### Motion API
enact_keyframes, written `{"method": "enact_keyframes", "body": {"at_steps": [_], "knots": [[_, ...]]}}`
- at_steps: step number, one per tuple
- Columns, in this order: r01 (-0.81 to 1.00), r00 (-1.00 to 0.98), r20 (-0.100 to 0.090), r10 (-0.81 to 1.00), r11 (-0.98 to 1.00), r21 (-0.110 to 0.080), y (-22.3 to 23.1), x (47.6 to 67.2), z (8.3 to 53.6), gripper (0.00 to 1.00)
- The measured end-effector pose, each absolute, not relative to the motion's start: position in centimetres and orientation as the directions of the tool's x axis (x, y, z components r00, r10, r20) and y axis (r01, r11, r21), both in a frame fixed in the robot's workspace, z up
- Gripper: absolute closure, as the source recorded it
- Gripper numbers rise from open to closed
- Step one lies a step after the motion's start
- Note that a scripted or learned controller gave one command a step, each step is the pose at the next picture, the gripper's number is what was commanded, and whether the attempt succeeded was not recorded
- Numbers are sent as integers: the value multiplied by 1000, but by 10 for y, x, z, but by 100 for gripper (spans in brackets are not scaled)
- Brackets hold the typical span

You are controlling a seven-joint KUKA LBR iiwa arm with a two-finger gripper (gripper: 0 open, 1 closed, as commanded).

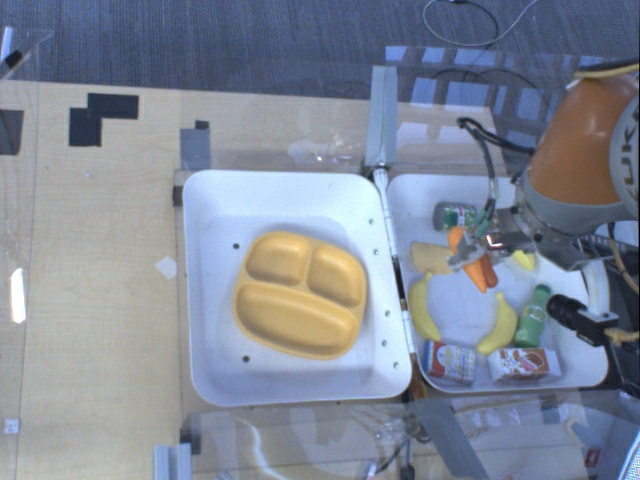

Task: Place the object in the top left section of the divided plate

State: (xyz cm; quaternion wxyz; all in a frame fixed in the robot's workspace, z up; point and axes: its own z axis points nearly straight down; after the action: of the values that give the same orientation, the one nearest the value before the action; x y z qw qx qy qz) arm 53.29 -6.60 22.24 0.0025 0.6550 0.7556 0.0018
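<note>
While the yellow moulded-plastic divided plate (299,293) waits bare in the left shallow white bin (215,363) on the pale wooden desk (90,268), the grey-and-orange arm's hand (478,251) sits low over the right bin (590,373), apparently at the picking stage. Its fingers look closed around a small orange carrot-shaped toy (480,268), though that grip is uncertain. Next would come a lift and carry leftward to the plate's top left section (277,256).
</note>
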Motion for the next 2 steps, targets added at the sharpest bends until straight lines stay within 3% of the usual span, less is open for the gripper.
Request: {"method": "enact_keyframes", "body": {"at_steps": [1,2], "knots": [[787,-617,-6,787,617,8,-24,615,257,100],[681,-732,-3,681,732,4,-12,541,187,100]]}}
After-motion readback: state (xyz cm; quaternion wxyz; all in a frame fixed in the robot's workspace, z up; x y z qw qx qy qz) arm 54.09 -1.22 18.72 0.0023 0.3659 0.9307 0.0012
